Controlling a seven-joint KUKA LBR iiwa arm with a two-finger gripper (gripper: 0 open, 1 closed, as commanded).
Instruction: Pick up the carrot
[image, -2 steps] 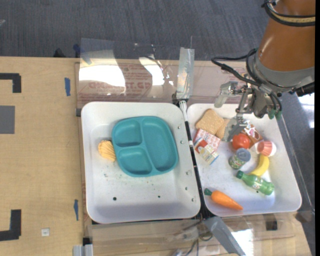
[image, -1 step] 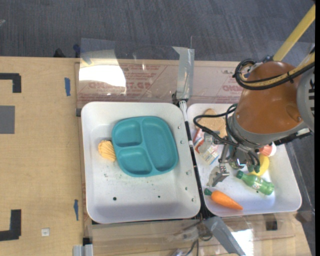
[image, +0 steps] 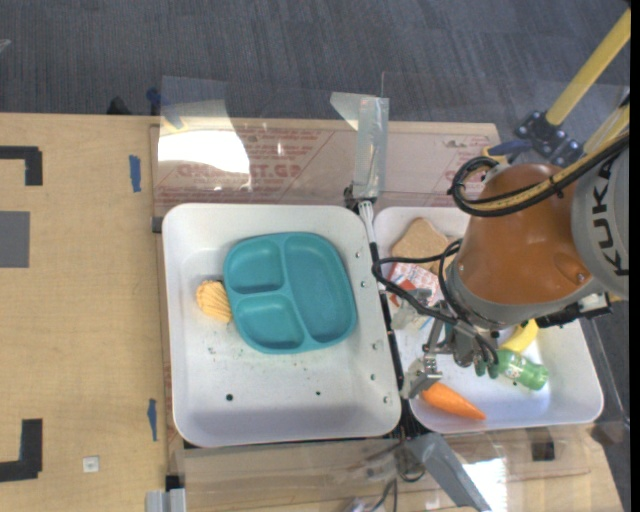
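**Carrot low in right bin, gripper just above it**

Carrot (image: 453, 401) lies on the floor of the right bin (image: 578, 398), near its near-left corner, tapered end pointing right and toward the near rim. Orange, lying flat, nothing on top of it.

Gripper (image: 428, 377) hangs directly over the carrot's thick left end, close to the divider between the bins. Metal fingertips sit right at that end; contact not resolvable. Fingers look slightly parted, with nothing between them. The carrot is not gripped.

Just right of the gripper: a green object (image: 519, 372) with a pale label, lying on its side, and a yellow piece (image: 521, 336) touching it on the far side. Both partly hidden under the wrist.

Arm (image: 520, 240) comes in from the right, its orange band covering the middle of the right bin. Black cables loop over it.

Left of the band, near the divider: a red-and-white item (image: 408, 279), partly covered. Farther back, a tan slice-shaped piece (image: 421, 240) by the far rim.

Left bin (image: 290, 410) holds a teal tray (image: 291, 291) with three compartments, set a little far of centre. A yellow shell-shaped object (image: 214, 299) rests against the tray's left edge. Dark specks on the bin floor nearer the camera.
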